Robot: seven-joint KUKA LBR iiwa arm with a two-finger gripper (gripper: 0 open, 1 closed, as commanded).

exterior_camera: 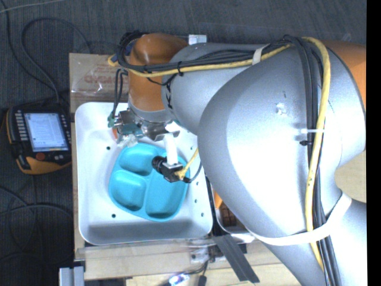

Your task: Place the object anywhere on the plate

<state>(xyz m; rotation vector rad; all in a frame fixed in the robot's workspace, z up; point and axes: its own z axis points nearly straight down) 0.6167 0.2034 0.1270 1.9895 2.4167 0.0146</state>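
Observation:
A blue plate (143,183) with three compartments lies in the left white bin (95,177), slightly right of its middle. My gripper (124,127) hangs over the bin's far side, just above the plate's far-left rim. The wrist and the grey arm (268,130) cover it from above. A small teal-green bit (111,121) shows at the gripper's left side; I cannot tell whether it is a held thing or part of the tool.
The arm hides most of the right bin; a sliver of it with something orange (219,204) shows beside the left bin's right wall. A teach pendant (38,137) lies on the floor to the left. Brown cardboard (95,76) sits behind the left bin.

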